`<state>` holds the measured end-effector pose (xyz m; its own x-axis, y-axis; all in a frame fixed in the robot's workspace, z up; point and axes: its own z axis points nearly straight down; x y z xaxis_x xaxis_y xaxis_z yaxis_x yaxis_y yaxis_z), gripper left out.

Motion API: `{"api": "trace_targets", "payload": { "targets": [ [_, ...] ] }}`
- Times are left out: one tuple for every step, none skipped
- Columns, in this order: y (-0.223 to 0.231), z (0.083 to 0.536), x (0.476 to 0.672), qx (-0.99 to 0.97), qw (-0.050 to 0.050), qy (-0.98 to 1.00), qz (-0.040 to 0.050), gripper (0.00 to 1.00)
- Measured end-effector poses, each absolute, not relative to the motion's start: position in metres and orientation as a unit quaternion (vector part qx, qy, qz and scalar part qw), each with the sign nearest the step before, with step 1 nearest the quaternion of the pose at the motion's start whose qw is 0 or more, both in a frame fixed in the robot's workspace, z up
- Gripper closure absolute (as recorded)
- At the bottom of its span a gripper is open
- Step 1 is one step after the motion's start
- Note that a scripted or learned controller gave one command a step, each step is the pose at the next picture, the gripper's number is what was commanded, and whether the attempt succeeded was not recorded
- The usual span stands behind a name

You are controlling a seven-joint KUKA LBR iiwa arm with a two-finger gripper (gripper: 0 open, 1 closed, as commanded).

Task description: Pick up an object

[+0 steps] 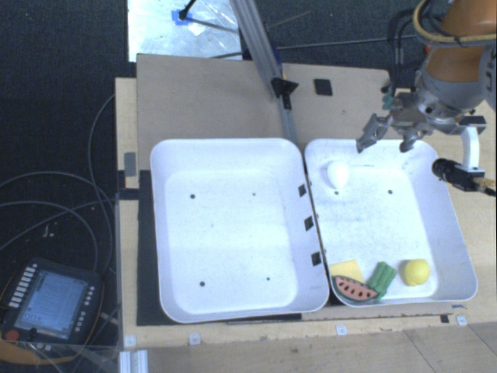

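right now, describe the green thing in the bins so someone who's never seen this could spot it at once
Look at the right-hand white bin, then along its near edge, where four small things lie in a row. The green thing is a short ridged stick lying at a slant, between the watermelon slice and the round yellow lemon. It is the only all-green, elongated piece there.

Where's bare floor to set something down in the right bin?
In the right bin, the middle is bare, between the white object and the near row: yellow wedge, watermelon slice, green piece, lemon. That edge is crowded.
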<state>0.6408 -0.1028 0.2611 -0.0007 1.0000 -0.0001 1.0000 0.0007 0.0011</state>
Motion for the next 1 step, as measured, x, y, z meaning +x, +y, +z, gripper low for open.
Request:
{"api": "trace_targets", "payload": {
  "targets": [
    [-0.1027,0.2719,0.6412,0.707,0.001,0.708,0.0009,1.00]
  ]
}}
